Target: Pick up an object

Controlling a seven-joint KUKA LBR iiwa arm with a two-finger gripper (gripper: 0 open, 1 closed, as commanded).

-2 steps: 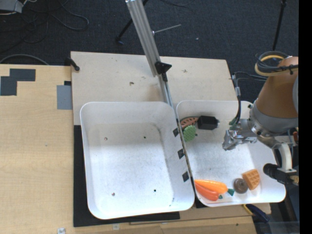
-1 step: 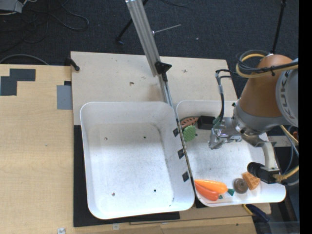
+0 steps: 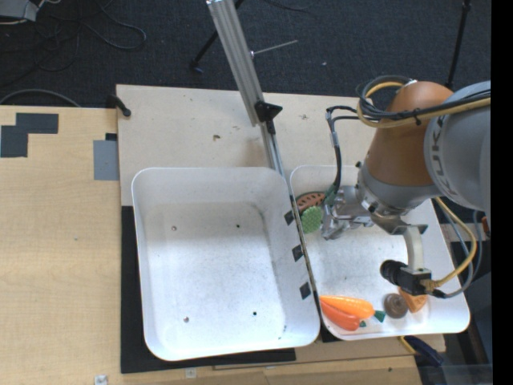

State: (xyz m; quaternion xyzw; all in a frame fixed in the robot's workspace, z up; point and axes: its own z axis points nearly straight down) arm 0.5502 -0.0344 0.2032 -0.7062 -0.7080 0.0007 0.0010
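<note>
One orange carrot toy (image 3: 346, 311), two bins (image 3: 160, 215).

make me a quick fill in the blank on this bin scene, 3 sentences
1. The gripper hangs over the ____ bin.
2. The orange carrot toy lies by the ____ edge of the right bin.
3. The green object sits close to the ____ between the two bins.

Missing words: right; near; divider
</note>
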